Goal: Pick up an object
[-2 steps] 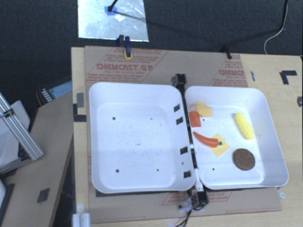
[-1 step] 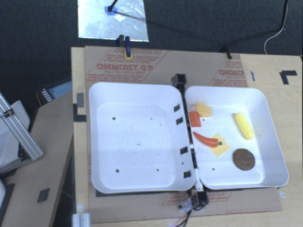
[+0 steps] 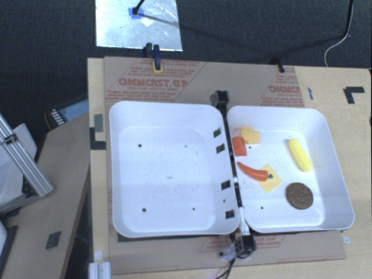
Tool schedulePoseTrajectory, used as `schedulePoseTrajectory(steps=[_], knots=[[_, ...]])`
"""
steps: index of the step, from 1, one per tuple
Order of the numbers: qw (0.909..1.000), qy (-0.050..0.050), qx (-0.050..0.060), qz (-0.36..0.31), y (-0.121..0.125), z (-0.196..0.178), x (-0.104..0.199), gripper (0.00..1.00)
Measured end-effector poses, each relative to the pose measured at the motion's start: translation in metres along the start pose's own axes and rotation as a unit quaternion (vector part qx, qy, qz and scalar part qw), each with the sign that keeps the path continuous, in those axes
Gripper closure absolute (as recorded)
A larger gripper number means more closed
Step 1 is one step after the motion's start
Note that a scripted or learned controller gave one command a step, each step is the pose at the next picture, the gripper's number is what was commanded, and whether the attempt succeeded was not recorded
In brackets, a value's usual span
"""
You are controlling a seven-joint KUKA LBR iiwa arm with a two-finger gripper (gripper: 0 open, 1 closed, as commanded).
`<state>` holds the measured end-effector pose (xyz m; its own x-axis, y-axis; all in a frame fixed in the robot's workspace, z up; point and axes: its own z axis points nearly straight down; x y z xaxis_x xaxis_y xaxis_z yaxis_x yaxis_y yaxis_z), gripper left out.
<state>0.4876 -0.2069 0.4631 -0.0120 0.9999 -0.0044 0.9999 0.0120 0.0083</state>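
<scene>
Inside the right bin (image 3: pixel 328 217), six small toy foods lie loose on the white floor, and any of them could be the thing to pick. Nearest that bin's right wall is a yellow corn (image 3: pixel 299 154), lying lengthwise and a little tilted. Just toward the bin's near edge from it sits a round brown cookie (image 3: pixel 299 196), flat, apart from the corn. Toward the bin's middle a red chili (image 3: pixel 251 170) lies across a yellow cheese slice (image 3: pixel 272 183), its tip resting on the slice's corner. Close to the bin's left wall stands an orange-red block (image 3: pixel 239 146), and touching it on the far side is a pale yellow chunk (image 3: pixel 250 135).

Against the right bin's left wall the left bin (image 3: pixel 168 173) sits edge to edge, joined by a row of small black clips (image 3: pixel 221 149) down the shared rim. Both rest on a brown board (image 3: pixel 174 81) printed with red letters, which covers the counter (image 3: pixel 360 80). Beyond the right bin's far-left corner, past the left bin, a yellow and blue clamp (image 3: pixel 156 60) grips the board's edge, and farther still a shiny sheet (image 3: pixel 138 16) lies on the dark floor. A thin cable (image 3: pixel 349 16) trails down beyond the bin's far-right corner.

How wide or narrow the tool stands I cannot tell; none of the foods is lifted, all lie on the bin floor
</scene>
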Motion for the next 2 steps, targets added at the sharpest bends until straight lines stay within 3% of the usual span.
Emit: schedulePoseTrajectory(steps=[1,2], knots=[[1.0000,-0.001,-0.002,-0.003,0.0009,-0.0116,-0.0004,1.00],[1.0000,-0.001,-0.002,-0.003,0.0008,-0.0113,-0.0005,0.00]])
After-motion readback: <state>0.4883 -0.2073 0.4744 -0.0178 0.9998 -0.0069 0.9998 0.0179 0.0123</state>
